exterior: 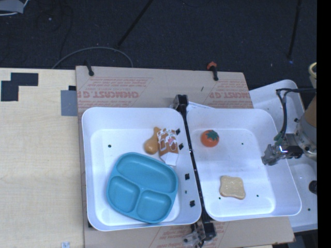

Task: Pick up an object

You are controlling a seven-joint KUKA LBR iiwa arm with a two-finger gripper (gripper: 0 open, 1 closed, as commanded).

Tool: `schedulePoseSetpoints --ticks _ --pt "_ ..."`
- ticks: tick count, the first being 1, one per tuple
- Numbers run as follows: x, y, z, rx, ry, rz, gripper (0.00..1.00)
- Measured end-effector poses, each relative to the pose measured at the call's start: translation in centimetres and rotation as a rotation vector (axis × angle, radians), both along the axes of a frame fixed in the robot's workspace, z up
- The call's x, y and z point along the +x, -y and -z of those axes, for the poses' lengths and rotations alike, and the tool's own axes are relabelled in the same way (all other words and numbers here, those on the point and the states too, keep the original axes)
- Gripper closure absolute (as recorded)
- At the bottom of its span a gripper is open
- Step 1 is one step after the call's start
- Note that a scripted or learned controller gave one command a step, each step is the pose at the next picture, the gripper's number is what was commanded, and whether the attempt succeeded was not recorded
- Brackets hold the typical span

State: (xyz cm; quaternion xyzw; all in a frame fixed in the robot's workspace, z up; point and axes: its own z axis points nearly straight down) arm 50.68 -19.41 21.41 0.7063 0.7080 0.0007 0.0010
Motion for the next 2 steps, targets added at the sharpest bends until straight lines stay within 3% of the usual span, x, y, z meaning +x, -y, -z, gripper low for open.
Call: schedulePoseSetpoints --ticks 1,2 --pt "0.1 0.1 -3.9 0.0 -0.001 0.0 1.0" --pt "0.8 -6.1 -3.2 0.003 -0.005 -0.003 1.0"
